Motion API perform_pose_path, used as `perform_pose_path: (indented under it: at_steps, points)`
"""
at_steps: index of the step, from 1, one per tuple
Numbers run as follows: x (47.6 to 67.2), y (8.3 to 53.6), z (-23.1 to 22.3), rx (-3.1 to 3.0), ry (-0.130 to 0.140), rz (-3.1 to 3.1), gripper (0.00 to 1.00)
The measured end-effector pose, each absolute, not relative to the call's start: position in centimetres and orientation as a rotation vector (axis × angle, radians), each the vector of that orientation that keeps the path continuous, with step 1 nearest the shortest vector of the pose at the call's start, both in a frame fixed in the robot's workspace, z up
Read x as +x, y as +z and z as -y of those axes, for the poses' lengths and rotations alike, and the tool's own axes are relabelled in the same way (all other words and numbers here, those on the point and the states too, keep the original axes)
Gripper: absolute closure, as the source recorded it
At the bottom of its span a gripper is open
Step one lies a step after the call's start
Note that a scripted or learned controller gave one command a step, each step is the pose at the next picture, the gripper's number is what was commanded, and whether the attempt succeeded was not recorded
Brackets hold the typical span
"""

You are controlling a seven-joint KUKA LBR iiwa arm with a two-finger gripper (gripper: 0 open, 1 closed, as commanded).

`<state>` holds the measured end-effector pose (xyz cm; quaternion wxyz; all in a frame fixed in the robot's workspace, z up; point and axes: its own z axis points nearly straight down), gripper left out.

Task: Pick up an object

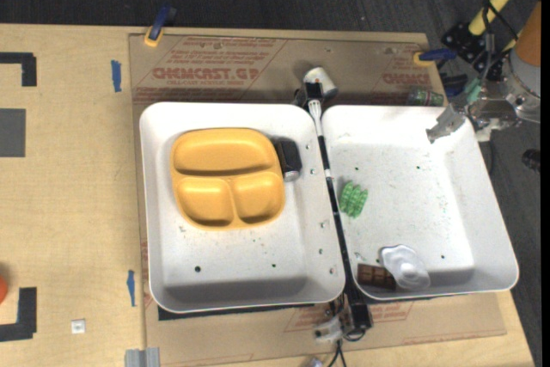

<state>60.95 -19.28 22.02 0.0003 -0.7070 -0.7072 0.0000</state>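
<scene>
Yellow tray point(228, 176); green block point(353, 198); brown bar point(375, 275); white bins point(163, 211).

Two white bins point(163, 271) are sitting side by side on a brown board point(215, 64) covering the table point(60, 185). A blue-and-yellow clamp point(157, 26) is gripping the board's far edge.
</scene>
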Motion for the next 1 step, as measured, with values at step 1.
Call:
perform_pose_path:
  at_steps: [1]
  points:
    - [52.51,10.21,17.2,-2.21,0.001,2.23,0.0]
